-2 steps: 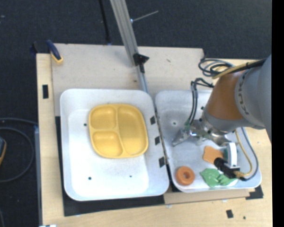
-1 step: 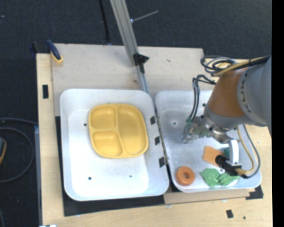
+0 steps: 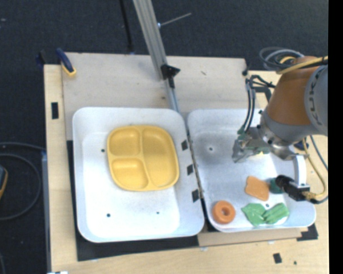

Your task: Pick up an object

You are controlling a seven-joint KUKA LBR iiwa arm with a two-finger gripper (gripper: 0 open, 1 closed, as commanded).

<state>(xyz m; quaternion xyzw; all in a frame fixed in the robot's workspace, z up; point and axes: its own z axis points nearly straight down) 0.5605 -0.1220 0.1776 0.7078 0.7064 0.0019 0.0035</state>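
Gripper [image 3: 244, 148] hovers mid-right over the right bin [image 3: 217, 130]; its grip state is unreadable. Orange ring [image 3: 223, 212], green toy [image 3: 265, 214] lie lower right.

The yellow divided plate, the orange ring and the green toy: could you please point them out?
yellow divided plate [image 3: 143, 157]: camera view, on its centre ridge.
orange ring [image 3: 223, 218]: camera view, on its band's near side.
green toy [image 3: 265, 213]: camera view, on its middle.

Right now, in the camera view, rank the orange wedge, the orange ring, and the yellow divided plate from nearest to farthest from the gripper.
From the gripper:
1. Orange wedge, just below it in the right bin.
2. Orange ring, at that bin's lower left.
3. Yellow divided plate, across in the left bin.
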